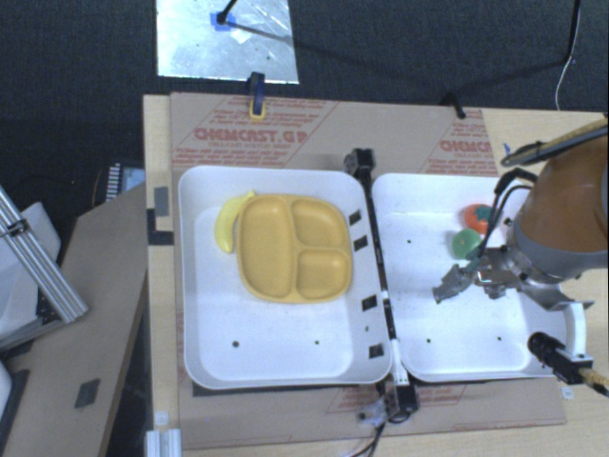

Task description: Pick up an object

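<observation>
Red print on the cardboard sheet (285,127) under the bins reads "CHEMCAST GP", once behind the left bin and again, slanted and partly cut off, behind the right bin. No other legible writing. Foil-like square panel (226,25) lies on the dark floor beyond the surface, blue tape patch on it.

Left bin (276,350): yellow divided plate (290,248) with three compartments, sits upper-middle; a yellow banana (226,219) touches the plate's left edge. Front half of that bin floor is bare, plenty of room there.

Right bin (428,350): green ball-like object (465,244) and an orange object (475,216) just behind it, touching or nearly so, both near the right side of the bin. Left and front parts of this bin floor are open.

Arm (561,217) comes in from the right, orange band over grey wrist, covering the bin's right edge. End effector (455,284) hangs low over the right bin, just in front of the green object, nothing visibly between its fingers; cannot tell if it is open or closed from this angle

Black clips run along the divider (376,255) between the bins
</observation>
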Controlling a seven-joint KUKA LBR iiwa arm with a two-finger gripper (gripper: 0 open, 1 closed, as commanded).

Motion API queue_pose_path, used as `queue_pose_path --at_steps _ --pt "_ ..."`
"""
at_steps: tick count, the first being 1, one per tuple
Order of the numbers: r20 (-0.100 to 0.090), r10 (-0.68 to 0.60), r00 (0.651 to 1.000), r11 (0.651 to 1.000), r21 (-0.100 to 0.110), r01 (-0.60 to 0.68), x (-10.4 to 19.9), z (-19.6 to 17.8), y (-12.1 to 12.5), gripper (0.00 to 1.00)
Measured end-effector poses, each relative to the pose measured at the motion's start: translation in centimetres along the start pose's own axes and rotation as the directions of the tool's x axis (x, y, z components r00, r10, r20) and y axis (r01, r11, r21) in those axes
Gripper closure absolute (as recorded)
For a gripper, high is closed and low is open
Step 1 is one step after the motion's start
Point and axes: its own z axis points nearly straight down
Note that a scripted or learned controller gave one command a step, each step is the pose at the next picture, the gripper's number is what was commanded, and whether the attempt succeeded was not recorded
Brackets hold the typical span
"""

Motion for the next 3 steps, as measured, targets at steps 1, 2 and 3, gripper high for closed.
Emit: queue_pose_path --at_steps 1,2,3 --pt "0.001 -0.002 1.000 1.000 -0.009 0.002 0.0 -0.4 0.2 0.00" --pt "0.000 0.000 1.000 1.000 -0.005 0.000 0.4 3.9 0.3 0.00" --pt "0.000 0.000 1.000 1.000 -0.005 0.000 0.7 9.2 1.3 0.00"
